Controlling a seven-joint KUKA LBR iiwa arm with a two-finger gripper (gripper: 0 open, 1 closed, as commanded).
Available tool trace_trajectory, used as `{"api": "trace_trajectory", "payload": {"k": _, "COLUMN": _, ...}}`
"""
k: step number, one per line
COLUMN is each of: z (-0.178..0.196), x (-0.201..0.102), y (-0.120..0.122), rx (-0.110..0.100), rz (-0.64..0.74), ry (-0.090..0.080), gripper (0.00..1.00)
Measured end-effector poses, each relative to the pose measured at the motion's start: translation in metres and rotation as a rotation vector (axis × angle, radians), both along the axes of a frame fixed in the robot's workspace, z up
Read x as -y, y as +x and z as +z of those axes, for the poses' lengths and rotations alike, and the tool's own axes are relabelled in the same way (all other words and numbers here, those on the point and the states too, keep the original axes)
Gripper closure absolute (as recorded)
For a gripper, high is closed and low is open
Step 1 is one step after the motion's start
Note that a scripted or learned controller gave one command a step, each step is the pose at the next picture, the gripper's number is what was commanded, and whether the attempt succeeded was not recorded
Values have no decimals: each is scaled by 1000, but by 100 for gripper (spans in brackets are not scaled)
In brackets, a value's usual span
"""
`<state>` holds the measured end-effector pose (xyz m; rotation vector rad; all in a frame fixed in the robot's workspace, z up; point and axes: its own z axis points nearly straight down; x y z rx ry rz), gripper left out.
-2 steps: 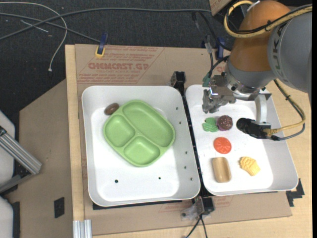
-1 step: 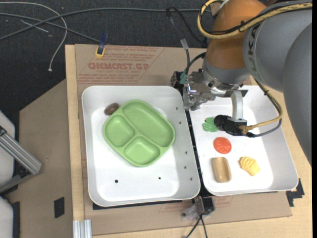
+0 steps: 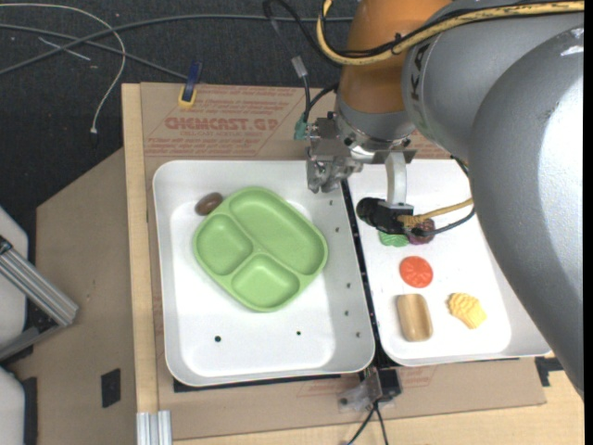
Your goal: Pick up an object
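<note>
The grey arm [image 3: 500, 82] reaches in from the right, and its hand [image 3: 324, 182] hangs above the far right corner of the left bin [image 3: 259, 341], close to the ridge where the two bins meet. From this angle I cannot tell whether the hand is open or closed, and nothing is visibly gripped in it.

A green divided plate [image 3: 261, 247] with three compartments lies in the left bin, turned at an angle. A small brown piece [image 3: 208, 203] rests on the bin floor, touching or just beside the plate's far left edge.

The right bin [image 3: 491, 258] holds a red disc [image 3: 416, 271] near its middle. A tan bread-like roll [image 3: 414, 316] lies just nearer the camera, and a yellow ridged piece [image 3: 466, 309] sits beside the roll to its right. A small green item [image 3: 396, 240] lies farther back, partly hidden.

Both bins sit on the brown desk [image 3: 93, 276].
</note>
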<state>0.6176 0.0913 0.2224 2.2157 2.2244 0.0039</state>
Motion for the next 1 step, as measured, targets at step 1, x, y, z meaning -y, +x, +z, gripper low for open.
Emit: {"api": "trace_trajectory", "payload": {"k": 1, "z": 0, "x": 2, "y": -1, "rx": -2, "rz": -2, "ry": 0, "gripper": 0}}
